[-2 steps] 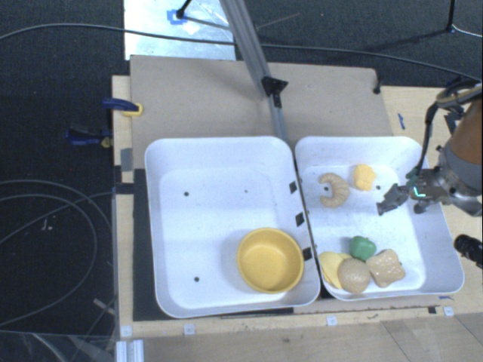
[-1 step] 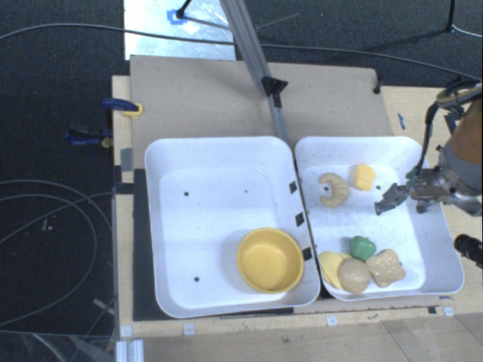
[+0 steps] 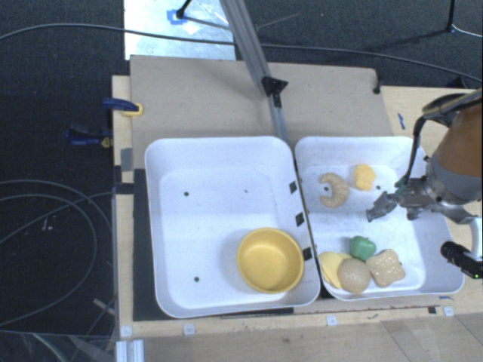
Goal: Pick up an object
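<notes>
The right bin (image 3: 423, 164) holds several toy foods. A tan croissant (image 3: 333, 188) and a small yellow piece (image 3: 364, 176) lie toward its back. At the front sit a green pepper (image 3: 363, 246), a slice of toast (image 3: 385, 267), a round beige roll (image 3: 353, 275) and a flat yellow piece (image 3: 330, 263). My gripper (image 3: 381, 208) hangs over the middle of this bin, right of the croissant and above the green pepper. Nothing shows in its grasp.
The left bin (image 3: 189, 164) holds a yellow bowl (image 3: 270, 259) at its front right corner. A grey pole (image 3: 249, 36) slants down to the back edge between the bins. Cables lie on the dark floor to the left.
</notes>
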Action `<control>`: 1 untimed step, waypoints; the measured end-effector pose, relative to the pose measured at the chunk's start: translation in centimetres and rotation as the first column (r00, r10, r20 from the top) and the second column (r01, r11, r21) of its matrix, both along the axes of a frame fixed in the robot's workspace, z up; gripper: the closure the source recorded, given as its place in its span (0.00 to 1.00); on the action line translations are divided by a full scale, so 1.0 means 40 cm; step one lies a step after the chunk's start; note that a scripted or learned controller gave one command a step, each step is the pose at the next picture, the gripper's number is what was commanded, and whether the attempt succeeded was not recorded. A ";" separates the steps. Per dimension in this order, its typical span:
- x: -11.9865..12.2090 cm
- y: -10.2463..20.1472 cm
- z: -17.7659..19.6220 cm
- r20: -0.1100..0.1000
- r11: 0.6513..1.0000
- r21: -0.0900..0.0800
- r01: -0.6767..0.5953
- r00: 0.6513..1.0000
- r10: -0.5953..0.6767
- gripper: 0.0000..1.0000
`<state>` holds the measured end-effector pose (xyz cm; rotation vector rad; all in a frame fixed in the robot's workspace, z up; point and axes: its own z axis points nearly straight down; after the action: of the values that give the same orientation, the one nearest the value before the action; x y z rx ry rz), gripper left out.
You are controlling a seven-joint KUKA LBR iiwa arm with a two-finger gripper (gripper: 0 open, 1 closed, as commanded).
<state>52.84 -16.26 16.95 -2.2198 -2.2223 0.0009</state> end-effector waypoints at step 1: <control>0.008 0.006 -0.105 0.000 1.000 0.000 0.001 1.000 -0.001 0.00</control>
<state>53.16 -16.02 12.77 -2.2202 -2.2213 0.0008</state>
